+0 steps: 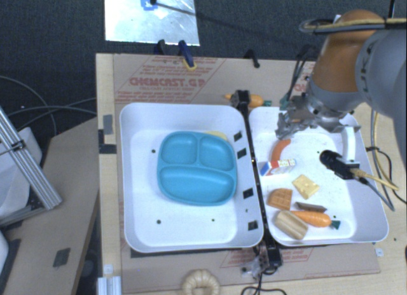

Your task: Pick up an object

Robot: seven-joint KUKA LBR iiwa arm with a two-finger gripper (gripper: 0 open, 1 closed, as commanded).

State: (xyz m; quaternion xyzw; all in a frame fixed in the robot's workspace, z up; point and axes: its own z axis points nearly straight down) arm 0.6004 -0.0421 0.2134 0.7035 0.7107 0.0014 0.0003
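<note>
A cheese cube point(306, 185), carrot point(312, 218) and bread point(280, 198) lie at six o'clock of the fingers point(289, 128), whose spread I cannot tell, above a sausage point(280, 150).

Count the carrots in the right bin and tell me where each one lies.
1. The carrot lies near the right bin's front edge, beside the bread roll and below the cheese wedge. The arm covers the bin's back part, so another could be hidden there.
</note>
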